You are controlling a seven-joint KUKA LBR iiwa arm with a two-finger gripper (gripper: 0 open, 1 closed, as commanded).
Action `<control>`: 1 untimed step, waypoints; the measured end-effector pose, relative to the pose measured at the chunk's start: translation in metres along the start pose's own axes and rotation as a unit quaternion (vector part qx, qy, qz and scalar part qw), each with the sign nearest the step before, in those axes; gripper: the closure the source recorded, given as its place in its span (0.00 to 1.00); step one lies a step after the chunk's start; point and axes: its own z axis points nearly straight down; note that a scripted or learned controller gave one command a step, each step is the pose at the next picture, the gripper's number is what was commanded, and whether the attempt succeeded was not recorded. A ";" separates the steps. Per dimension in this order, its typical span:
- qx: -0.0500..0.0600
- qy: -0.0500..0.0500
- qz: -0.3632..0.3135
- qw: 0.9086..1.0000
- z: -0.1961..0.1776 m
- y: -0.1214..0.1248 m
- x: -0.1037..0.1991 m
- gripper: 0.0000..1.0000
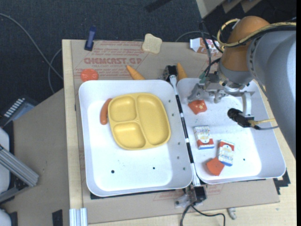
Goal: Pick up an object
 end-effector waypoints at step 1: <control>0.000 0.000 0.000 1.000 0.010 0.009 -0.001 0.00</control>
